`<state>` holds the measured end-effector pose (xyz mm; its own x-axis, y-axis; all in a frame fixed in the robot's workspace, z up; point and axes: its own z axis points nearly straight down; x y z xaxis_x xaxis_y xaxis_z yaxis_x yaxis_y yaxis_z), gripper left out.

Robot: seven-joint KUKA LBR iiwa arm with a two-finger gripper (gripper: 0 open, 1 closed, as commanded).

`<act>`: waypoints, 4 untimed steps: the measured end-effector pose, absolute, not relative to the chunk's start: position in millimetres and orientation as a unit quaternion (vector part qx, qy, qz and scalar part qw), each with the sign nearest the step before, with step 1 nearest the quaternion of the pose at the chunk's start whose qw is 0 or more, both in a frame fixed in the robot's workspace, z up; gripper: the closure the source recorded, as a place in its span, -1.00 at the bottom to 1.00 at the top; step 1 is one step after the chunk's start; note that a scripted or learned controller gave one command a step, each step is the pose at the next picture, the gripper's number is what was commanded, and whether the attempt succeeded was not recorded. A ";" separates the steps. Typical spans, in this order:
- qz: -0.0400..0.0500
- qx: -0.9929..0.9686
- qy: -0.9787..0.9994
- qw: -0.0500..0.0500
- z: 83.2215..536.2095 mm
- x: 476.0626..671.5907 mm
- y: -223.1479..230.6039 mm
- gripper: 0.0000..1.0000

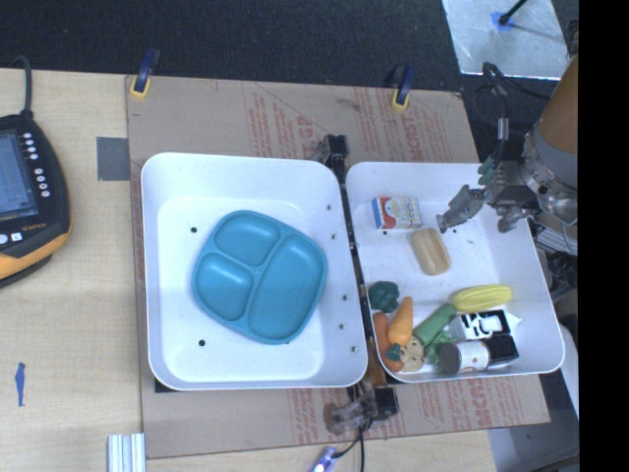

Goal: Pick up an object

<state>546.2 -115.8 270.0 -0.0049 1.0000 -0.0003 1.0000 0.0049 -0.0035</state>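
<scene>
My gripper (484, 214) hangs over the upper right of the right bin (366, 224), its two fingers spread open with nothing between them. Just left of and below it lies a tan bread-like piece (430, 251). A small white carton (395, 212) sits near the bin's upper left. Toward the front of the bin lie a yellow corn cob (481, 297), an orange carrot (400, 323), a green vegetable (433, 324), a dark green lump (382, 291) and a black-and-white box (490, 325).
The left bin (157, 264) holds a blue divided plate (259, 275). A black and orange teach pendant (25, 195) lies on the bench at far left. Clamps (399, 87) pin the cardboard sheet at the back.
</scene>
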 end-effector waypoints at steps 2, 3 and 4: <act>0.002 -0.706 -0.709 0.002 90.7 581.5 -153.7 -1.00; 0.003 -0.705 -0.709 0.001 101.5 581.9 -155.1 1.00; 0.000 -0.705 -0.709 0.001 192.4 610.2 -79.5 1.00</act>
